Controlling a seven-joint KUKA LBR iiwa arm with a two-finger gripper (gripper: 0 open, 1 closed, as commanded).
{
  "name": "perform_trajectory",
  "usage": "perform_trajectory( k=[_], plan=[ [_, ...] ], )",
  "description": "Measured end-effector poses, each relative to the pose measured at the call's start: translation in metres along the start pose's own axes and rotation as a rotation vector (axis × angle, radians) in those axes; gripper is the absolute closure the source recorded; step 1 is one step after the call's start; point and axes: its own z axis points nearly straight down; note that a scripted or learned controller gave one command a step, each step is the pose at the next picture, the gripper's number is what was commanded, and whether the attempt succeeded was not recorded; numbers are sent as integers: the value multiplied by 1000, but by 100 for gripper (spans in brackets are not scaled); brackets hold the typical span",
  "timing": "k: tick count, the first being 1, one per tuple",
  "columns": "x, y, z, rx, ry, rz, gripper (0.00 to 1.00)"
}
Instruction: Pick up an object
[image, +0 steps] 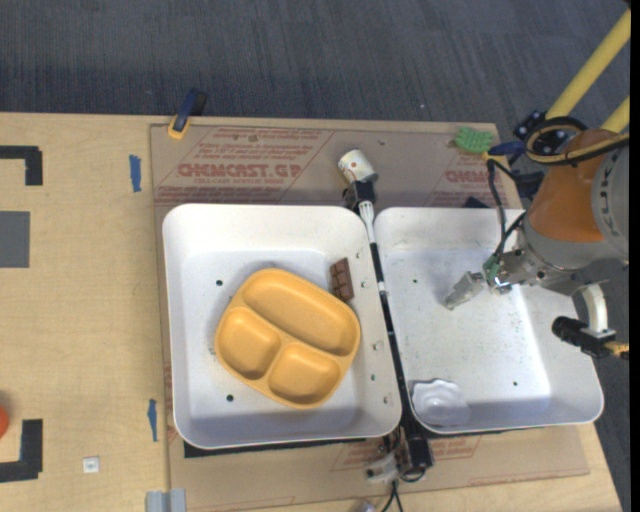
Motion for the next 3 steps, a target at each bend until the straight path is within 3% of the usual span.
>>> perform_trajectory(
  k=[1, 2, 3],
  plan=[
    [1, 1, -11, -3, 1, -1, 100],
    [28, -67, -91, 4, 3, 217, 100],
    [-36, -97, -95, 2, -1, 310, 100]
  ],
)
